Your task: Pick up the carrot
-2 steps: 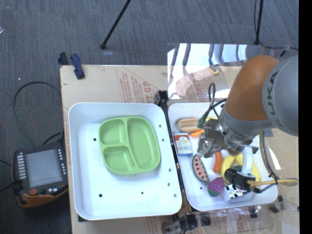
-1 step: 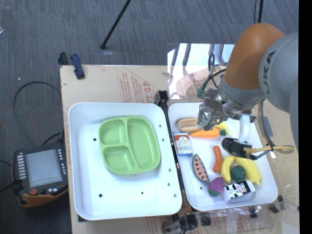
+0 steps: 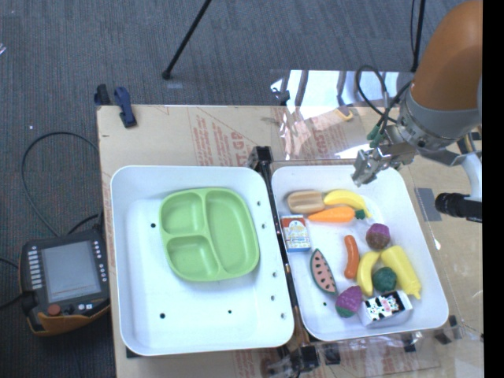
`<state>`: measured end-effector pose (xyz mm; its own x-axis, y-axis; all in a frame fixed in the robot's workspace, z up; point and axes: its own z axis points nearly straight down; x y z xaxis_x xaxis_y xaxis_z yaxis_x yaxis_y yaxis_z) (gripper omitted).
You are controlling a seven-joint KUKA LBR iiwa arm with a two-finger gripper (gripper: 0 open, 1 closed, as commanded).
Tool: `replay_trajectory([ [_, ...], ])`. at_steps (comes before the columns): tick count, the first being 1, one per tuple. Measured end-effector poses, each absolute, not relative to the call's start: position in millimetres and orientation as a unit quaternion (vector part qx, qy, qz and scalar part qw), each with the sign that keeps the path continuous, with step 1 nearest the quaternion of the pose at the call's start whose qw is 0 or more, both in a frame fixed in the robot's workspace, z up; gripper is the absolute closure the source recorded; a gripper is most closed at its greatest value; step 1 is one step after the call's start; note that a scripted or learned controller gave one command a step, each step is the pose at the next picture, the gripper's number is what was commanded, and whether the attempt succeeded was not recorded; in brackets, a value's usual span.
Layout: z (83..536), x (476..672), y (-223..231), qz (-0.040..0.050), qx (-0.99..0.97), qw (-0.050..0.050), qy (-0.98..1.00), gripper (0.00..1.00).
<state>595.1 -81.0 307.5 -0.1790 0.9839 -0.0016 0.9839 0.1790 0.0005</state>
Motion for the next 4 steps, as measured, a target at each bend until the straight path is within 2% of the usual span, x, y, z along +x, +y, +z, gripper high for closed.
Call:
replay_trajectory([
  [1, 306, 594.9, -80, -0.0004, 0.640, -0.001, 0.768, 0.00],
  [2, 124, 605.7, -121, -0.0053, 0.740, -0.007, 0.672, 0.00],
  [3, 87, 639.8, -167, -0.0006, 0.797, -0.001, 0.604, 0.00],
  [4, 96, 640.7, -164, -0.0013, 0.794, -0.003, 0.608, 1.00],
])
